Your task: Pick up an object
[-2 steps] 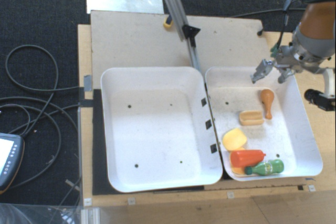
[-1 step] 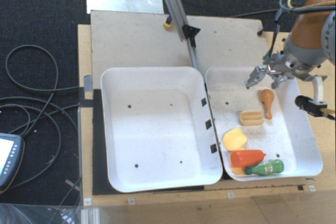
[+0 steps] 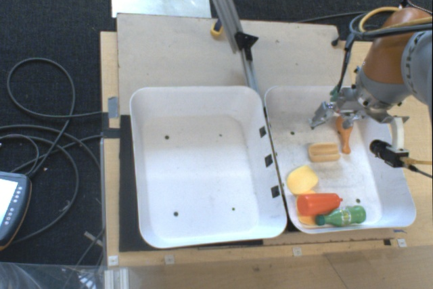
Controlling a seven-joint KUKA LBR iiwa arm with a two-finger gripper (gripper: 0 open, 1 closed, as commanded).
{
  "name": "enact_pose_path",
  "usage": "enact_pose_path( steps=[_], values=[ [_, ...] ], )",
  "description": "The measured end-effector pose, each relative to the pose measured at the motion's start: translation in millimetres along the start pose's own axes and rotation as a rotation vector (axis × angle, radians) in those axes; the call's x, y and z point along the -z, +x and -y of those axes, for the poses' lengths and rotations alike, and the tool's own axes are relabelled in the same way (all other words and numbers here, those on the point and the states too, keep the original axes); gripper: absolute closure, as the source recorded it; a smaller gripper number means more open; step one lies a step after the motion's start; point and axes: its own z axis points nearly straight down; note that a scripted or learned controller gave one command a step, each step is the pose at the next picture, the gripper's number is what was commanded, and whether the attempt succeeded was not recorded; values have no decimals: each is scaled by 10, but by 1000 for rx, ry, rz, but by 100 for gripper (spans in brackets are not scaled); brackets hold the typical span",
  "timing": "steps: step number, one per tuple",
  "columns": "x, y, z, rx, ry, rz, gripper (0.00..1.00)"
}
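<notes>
gripper (image 3: 336, 117) hung over the back of the right bin (image 3: 406, 203), under the arm (image 3: 399, 57). an orange carrot-like piece (image 3: 346, 137) hung just below it, upper end at the fingers; i read it as pinched there, though the contact looked small and i wasn't fully sure. bread roll (image 3: 323, 152) lay just below-left, then yellow piece (image 3: 302, 180), red piece (image 3: 318, 202) and green bottle (image 3: 344, 216) near the front edge. left bin (image 3: 145, 145) sat alongside. i judged a slow, straight lift best, no swing, since a thin end-grip could slip.
</notes>
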Motion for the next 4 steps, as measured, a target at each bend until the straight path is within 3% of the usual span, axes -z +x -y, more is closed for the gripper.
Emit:
enact_pose_path(
  steps=[1, 2, 3, 4],
  values=[
    [149, -4, -24, 0, -8, 1, 100],
    [591, 5, -37, 3, -10, 2, 100],
    [730, 2, -47, 4, -7, 1, 100],
    [785, 492, 33, 10, -5, -2, 100]
  ],
)
